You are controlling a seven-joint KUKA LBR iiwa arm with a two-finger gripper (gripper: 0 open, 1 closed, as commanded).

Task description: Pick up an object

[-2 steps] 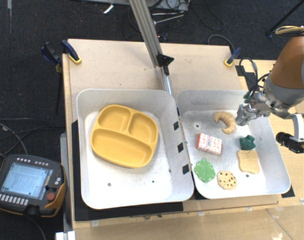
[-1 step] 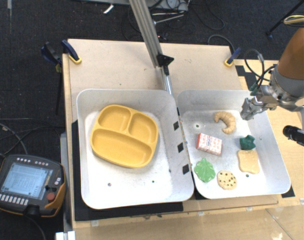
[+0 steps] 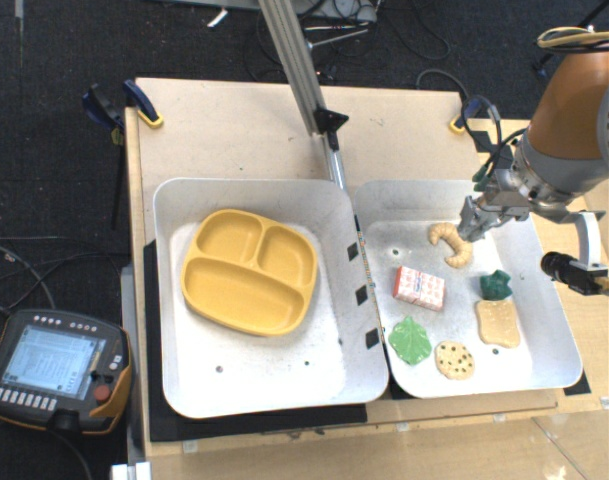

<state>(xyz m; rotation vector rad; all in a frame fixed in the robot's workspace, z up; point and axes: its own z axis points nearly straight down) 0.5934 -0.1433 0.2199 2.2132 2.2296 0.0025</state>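
From my seat I count two white bins on the bench: the left bin (image 3: 184, 368) carries one yellow divided tray (image 3: 250, 271) with three compartments, and the right bin (image 3: 554, 358) carries six small pieces. Those six are one tan curved pastry piece (image 3: 451, 245), one pink-and-white box (image 3: 419, 287), one small dark green piece (image 3: 496, 285), one tan toast-shaped slab (image 3: 498, 323), one bright green leafy piece (image 3: 411, 340) and one round speckled cookie (image 3: 453, 360). The box has print on its face, but it is too small for me to read, and I can make out no other lettering on the items. The gripper (image 3: 475, 222) sits low over the upper part of the right bin, its tip just beside the curved pastry piece and possibly touching its right end; I cannot tell how far the claw is spread or whether it has a grip on anything. The other five pieces lie apart from it, lower in the same bin. One teach pendant (image 3: 54, 368) with a lit screen rests on the floor to the left of the bench.
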